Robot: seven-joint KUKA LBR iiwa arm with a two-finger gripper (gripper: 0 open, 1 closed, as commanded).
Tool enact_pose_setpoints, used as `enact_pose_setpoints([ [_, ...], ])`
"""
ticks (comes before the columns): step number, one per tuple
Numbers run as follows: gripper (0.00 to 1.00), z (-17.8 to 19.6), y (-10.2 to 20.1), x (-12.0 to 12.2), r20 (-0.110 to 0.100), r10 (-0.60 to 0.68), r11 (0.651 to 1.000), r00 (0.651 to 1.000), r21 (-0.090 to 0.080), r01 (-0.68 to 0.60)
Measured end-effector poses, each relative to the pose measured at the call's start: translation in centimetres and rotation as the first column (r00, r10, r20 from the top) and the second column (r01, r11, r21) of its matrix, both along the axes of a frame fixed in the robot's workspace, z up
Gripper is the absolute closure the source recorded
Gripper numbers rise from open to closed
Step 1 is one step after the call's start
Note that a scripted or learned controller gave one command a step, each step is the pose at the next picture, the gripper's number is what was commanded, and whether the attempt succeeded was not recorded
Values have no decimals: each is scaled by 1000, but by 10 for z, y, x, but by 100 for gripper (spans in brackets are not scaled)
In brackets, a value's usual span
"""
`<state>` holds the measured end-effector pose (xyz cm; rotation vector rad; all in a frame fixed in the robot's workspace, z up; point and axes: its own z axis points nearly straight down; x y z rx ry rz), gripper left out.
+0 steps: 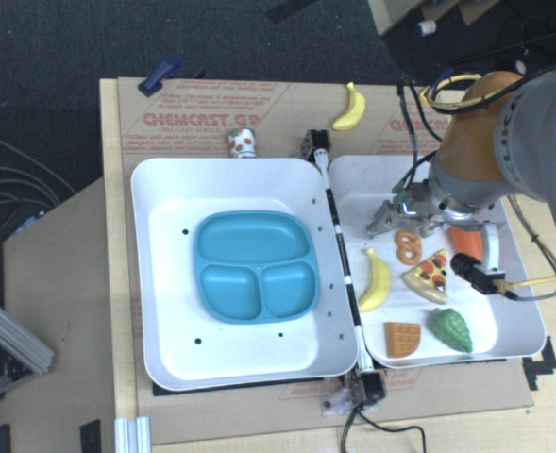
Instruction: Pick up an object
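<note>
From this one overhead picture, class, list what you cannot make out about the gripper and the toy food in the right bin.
- Gripper: in the camera view the wrist above covers its fingers, so their state cannot be told.
- Orange-red item: partly under the arm; its kind is unclear.
- Pretzel: whether the gripper touches it cannot be told from above.
- Small patterned object on the cardboard behind the left bin: too small to identify.
</note>
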<state>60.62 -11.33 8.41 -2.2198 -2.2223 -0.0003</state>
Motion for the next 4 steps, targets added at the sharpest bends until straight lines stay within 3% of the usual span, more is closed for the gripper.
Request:
enact_pose_setpoints([
  [1, 100, 10, -1, 1, 2, -1, 1000, 1000, -1, 1],
  [2, 0, 10, -1, 1, 2, -1, 1000, 1000, -1, 1],
  [3, 0, 1, -3, 48, 1, 0, 1000, 1000, -1, 0],
  [4, 100, 11, -3, 48, 3, 0, 1000, 1000, -2, 0],
])
